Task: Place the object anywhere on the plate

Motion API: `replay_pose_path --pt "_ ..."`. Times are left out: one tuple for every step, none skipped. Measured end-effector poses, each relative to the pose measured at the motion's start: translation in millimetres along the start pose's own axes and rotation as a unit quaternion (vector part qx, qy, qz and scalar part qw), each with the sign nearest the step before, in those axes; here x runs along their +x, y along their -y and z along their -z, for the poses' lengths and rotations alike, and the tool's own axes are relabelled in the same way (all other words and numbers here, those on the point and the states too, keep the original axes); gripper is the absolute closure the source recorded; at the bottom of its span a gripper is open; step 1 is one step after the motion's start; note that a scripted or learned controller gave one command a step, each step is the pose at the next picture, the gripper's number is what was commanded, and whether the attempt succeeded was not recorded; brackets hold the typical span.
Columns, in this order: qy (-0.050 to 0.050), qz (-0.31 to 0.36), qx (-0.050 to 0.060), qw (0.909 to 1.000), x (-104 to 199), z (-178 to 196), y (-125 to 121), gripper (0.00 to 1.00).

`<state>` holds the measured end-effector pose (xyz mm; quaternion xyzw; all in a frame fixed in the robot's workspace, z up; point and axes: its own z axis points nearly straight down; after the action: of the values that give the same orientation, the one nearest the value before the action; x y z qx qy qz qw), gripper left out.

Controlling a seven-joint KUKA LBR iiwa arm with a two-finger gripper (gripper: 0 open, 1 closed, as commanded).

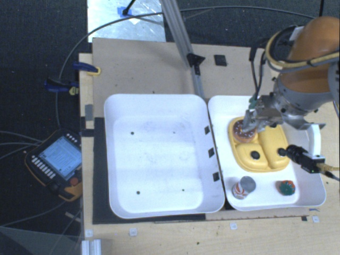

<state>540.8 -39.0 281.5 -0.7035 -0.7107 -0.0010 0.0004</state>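
Note:
A yellow plate [264, 150] lies in the right bin [223, 142], with two small dark spots on it. A small brown and pink round object [244, 134] rests on the plate's upper left part. My gripper [251, 121] hangs right over that object, at or just above its top. The grey wrist and orange band of the arm [305, 62] reach in from the upper right and hide the bin's far right corner.
The left bin [156, 153] sits beside the right one. At the right bin's front lie a grey and red round piece [244, 187] and a small green and red piece [287, 187]. A black fitting [303, 158] juts out over the plate's right edge.

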Motion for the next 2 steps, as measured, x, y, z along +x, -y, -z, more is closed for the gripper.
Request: replay_pose_path --pt "0.0 -0.001 0.001 1.0 46 -21 11 1.0" --pt "0.0 0.0 0.0 1.0 101 -23 15 1.0"
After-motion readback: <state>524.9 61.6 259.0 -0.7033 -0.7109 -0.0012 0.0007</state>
